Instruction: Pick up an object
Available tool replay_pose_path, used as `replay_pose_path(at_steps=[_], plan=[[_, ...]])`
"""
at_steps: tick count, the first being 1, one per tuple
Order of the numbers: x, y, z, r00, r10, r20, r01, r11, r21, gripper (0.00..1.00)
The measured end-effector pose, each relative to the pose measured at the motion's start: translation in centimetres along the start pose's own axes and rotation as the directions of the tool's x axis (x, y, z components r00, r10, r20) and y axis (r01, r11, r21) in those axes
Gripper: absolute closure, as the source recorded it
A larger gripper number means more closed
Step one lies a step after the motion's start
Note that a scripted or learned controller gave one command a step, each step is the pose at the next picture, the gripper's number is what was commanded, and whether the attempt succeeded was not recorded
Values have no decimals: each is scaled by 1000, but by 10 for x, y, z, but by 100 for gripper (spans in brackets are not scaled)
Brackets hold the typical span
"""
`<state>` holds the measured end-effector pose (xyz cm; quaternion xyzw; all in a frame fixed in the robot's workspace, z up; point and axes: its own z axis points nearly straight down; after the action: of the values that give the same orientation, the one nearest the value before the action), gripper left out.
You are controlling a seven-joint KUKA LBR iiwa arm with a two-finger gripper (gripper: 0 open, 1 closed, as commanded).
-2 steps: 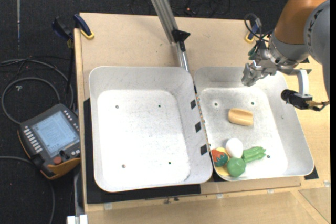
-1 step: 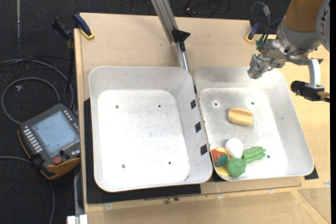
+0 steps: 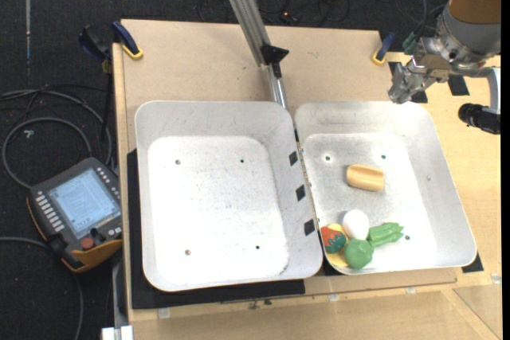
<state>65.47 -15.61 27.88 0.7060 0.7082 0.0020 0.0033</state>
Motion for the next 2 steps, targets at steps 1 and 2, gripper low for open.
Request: replay_pose_path(at_steps=[1,2], plan=[[52,-2,-3,1000,-4,-4,4,1000,7,100],[110,-5,16,1000,-5,-4,5,1000,9,100]])
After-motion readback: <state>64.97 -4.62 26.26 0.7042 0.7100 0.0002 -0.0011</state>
